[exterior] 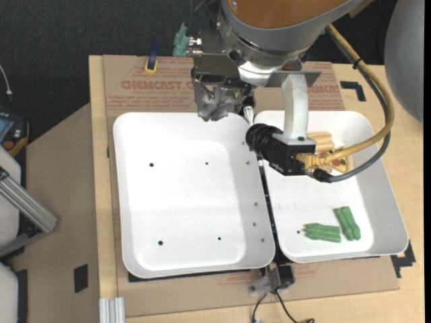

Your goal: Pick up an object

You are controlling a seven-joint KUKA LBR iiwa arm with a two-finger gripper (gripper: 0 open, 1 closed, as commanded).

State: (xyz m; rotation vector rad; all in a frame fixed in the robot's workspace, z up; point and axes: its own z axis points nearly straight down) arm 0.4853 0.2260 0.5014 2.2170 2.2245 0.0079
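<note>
Two green ridged pieces lie in the right bin (377, 180) near its front edge: one (323, 232) lies flat, the other (348, 222) sits angled just to its right. A tan wooden block (321, 140) rests further back in that bin, partly hidden by arm hardware. My gripper (217, 105) hangs over the back rim of the left bin (135, 180), near the divide between the two bins. It is well away from the green pieces.
A black fitting with a brass connector (296, 155) and a yellow hose (377, 130) hang over the right bin. A green clamp (180, 40) and a blue-and-yellow clip (152, 59) sit at the back edge of the cardboard base (108, 261).
</note>
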